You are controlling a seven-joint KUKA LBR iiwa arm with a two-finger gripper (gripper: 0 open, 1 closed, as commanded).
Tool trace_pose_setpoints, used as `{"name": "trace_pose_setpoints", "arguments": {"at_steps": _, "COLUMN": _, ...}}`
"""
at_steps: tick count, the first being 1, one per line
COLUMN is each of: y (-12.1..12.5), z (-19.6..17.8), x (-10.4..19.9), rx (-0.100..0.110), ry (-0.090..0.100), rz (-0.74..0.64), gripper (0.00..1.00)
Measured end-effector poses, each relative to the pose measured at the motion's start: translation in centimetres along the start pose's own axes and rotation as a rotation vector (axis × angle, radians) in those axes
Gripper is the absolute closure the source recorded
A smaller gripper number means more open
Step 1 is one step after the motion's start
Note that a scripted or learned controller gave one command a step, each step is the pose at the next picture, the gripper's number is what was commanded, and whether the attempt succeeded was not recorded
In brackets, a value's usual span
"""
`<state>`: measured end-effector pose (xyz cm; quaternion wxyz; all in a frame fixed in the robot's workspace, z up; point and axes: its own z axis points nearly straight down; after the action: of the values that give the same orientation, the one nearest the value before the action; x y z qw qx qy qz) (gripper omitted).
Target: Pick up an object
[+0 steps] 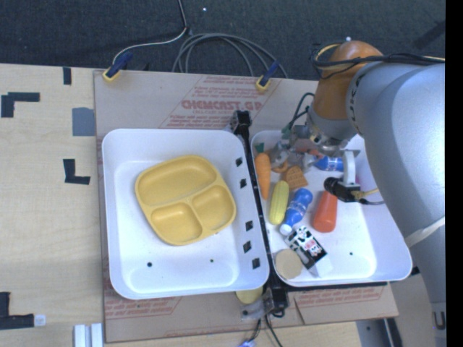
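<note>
Camera view looks down on two white bins side by side on the tabletop (43,215): the left bin (119,194) carries a yellow divided plate (186,199), and the right bin (362,255) holds the clutter the arm has to choose from. The gripper (312,149) sits low over the far end of the right bin, under the orange band (336,85) of the wrist, and whether it is spread or closed I cannot tell — the wrist body and cabling crowd that spot. Nothing can be seen caught in it. Just on the near side of it, toward the bottom of the frame, lie the candidates: an orange carrot (262,174) against the divider wall, a yellow corn cob (278,202) beside it, a blue bottle (297,207) next to that, and a red-orange bottle (325,212) further right. All four have their long axes running roughly from far to near — so a grasp would likely need to close across them, left to right. The carrot and a small brown piece (294,176) look nearest the gripper; the black-and-white carton (309,246) and tan disc (288,264) lie well apart at the near end.
</note>
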<state>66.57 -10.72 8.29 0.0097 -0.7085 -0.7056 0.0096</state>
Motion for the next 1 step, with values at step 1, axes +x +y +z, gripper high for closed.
{"name": "trace_pose_setpoints", "arguments": {"at_steps": 1, "y": 0.15, "z": -6.28, "x": -3.66, "rx": -0.027, "ry": -0.002, "rz": -0.003, "gripper": 0.00}}
